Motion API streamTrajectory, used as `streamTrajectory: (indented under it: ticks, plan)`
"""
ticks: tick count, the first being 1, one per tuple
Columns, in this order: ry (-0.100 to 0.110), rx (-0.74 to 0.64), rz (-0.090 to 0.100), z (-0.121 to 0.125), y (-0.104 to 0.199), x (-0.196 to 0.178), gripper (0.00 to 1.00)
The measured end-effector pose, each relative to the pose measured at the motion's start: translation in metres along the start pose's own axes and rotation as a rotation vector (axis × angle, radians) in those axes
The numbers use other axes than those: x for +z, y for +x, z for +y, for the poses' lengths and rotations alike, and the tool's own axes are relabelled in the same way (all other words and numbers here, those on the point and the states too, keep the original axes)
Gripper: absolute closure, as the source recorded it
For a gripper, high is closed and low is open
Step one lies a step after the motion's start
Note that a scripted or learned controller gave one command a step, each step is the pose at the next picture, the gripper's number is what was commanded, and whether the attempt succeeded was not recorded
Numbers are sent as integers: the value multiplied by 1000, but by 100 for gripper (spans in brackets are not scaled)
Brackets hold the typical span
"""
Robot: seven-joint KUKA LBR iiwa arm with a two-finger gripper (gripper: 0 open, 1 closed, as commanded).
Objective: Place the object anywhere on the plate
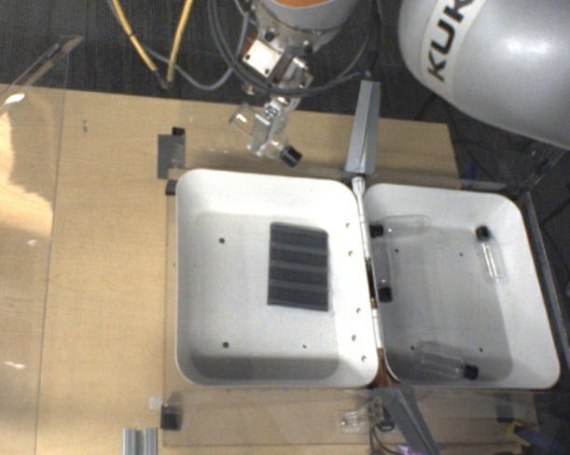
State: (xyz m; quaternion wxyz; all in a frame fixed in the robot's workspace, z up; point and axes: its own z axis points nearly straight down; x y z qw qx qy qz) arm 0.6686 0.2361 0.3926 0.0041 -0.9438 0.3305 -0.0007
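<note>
A dark grey ribbed plate (299, 266) lies flat in the middle of the left white bin (199, 294). My gripper (270, 128) hangs past that bin's back rim, over the wooden bench top, well behind the plate. A small clear tube with a black cap (286, 154) sticks out slantwise from between its fingers, cap end lowest and towards the right. The gripper is shut on this tube.
The right bin (534, 305) holds several clear tubes with black caps: one at the back left (397, 226), one at the back right (487, 255), one near the front (444, 363). A grey metal bracket (363, 127) stands behind the seam between the bins.
</note>
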Motion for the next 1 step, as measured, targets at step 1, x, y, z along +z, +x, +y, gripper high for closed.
streamTrajectory:
  ticks: [1]
  plan:
    - [2, -221, 0, 0, 0, -15, 100]
